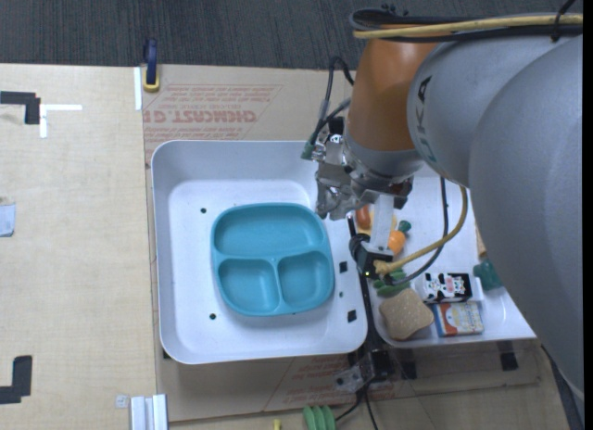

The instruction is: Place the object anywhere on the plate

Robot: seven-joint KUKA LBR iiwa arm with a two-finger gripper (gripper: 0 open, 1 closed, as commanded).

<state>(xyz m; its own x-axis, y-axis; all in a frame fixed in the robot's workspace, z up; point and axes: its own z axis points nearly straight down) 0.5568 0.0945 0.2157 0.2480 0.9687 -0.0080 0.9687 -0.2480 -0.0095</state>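
A blue three-compartment plate (273,259) lies in the left white bin (181,261). My gripper (339,200) hangs below the orange-banded wrist, over the divider between the two bins and just past the plate's upper right corner. Directly beside it, in the right bin, small orange pieces (397,235) with a green end (390,278) lie partly hidden by the gripper body. Nothing rests on the plate.
The right bin (505,326) also holds a slice of brown bread (405,315), a small cow-print carton (452,289) and a teal item (487,276) at the arm's edge. Cables hang beside the wrist. A cardboard sheet (213,115) lies behind the left bin.
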